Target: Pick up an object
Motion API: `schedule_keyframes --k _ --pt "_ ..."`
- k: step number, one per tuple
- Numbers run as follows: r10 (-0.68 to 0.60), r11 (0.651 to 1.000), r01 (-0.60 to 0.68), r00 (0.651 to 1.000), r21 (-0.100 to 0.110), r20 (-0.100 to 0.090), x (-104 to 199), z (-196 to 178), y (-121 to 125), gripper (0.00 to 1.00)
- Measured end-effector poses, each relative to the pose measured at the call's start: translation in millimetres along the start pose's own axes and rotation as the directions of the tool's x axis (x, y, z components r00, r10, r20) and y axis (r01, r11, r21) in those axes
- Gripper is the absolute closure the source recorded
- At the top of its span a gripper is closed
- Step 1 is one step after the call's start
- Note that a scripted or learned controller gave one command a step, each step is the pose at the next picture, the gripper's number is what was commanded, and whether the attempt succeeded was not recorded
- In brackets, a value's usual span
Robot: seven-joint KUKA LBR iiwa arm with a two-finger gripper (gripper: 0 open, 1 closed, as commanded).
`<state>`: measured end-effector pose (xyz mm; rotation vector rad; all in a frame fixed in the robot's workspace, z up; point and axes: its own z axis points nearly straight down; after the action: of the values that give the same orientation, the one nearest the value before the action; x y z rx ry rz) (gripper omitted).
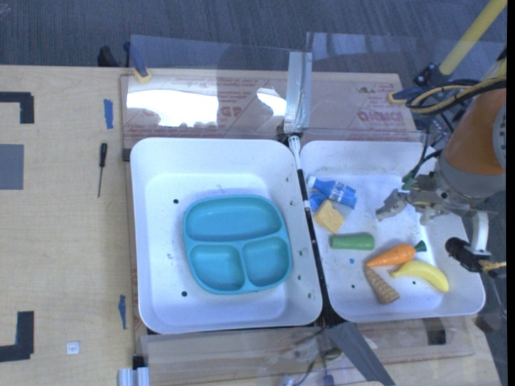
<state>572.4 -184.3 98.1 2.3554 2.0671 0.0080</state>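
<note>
The right bin (pixel 451 158) holds several toy foods. A blue packet (pixel 334 192) lies near its left wall, with a yellow wedge (pixel 328 216) just below it. A green cylinder (pixel 352 241) lies in the middle. An orange carrot (pixel 392 255), a yellow banana (pixel 422 274) and a brown stick (pixel 381 285) sit toward the front. My gripper (pixel 393 205) hangs over the bare bin floor, right of the blue packet and above the carrot, touching none of them.
The left bin (pixel 153 240) carries a blue divided plate (pixel 236 243). A clear screen (pixel 217 95) stands behind both bins. A screwdriver (pixel 101 167) lies on the wooden bench at the left. Cables (pixel 426 91) run at the back right.
</note>
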Motion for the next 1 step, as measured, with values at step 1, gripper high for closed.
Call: schedule_keyframes --k 1 --pt "-0.040 0.999 0.040 0.999 0.011 -0.003 5.1 -0.9 -36.2 0.00"
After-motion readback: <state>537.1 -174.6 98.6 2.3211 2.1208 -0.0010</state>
